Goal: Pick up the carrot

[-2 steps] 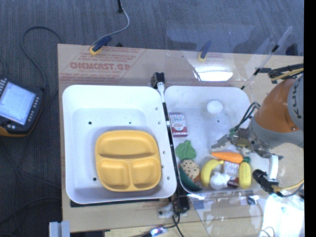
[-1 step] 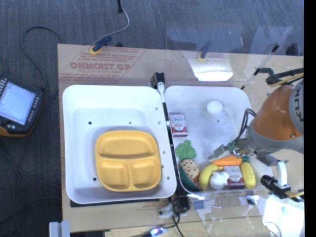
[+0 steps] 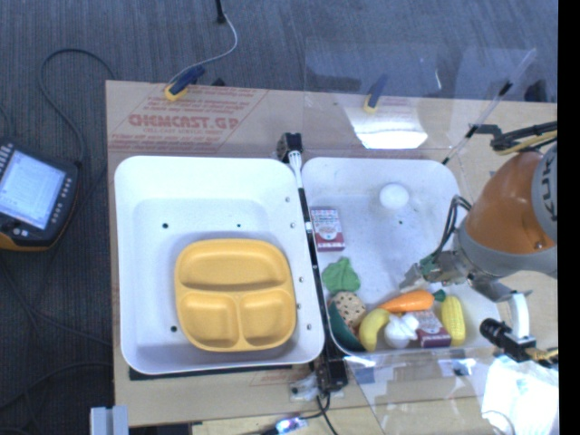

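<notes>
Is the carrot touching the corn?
Cannot tell. In the camera view the carrot lies just left of the corn, with a small green thing between their ends hiding any contact or gap.

Two white bins [image 3: 136, 243] sit on a tan board printed with faded red lettering. A yellow divided plate [image 3: 236, 293] lies in one. The other holds an orange carrot [image 3: 410, 301], yellow corn [image 3: 452, 319], a green leafy piece [image 3: 341, 275], a yellow banana [image 3: 372, 328], and a red-and-white box [image 3: 326, 227]. The arm [image 3: 512, 211] is grey and orange. The floor is dark grey.
</notes>
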Controlling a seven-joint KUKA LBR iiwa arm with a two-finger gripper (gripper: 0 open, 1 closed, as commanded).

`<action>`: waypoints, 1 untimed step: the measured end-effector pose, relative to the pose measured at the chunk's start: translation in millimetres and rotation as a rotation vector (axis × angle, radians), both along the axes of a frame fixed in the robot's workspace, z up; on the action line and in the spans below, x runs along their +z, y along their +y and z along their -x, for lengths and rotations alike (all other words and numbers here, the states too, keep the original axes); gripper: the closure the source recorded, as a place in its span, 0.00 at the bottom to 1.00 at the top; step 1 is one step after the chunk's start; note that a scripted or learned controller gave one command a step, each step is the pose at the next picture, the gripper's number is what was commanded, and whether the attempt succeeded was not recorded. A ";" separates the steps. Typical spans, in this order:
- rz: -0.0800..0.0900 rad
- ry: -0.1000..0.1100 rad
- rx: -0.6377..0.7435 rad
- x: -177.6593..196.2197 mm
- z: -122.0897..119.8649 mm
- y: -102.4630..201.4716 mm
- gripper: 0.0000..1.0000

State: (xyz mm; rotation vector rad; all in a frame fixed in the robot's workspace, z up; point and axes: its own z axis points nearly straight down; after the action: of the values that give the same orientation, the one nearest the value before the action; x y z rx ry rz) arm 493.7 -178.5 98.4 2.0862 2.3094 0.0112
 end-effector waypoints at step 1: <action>-0.001 0.005 0.000 5.1 0.0 1.1 1.00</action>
State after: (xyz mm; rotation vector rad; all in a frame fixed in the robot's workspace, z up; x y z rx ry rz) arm 493.7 -177.5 103.5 2.0892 2.3131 0.0077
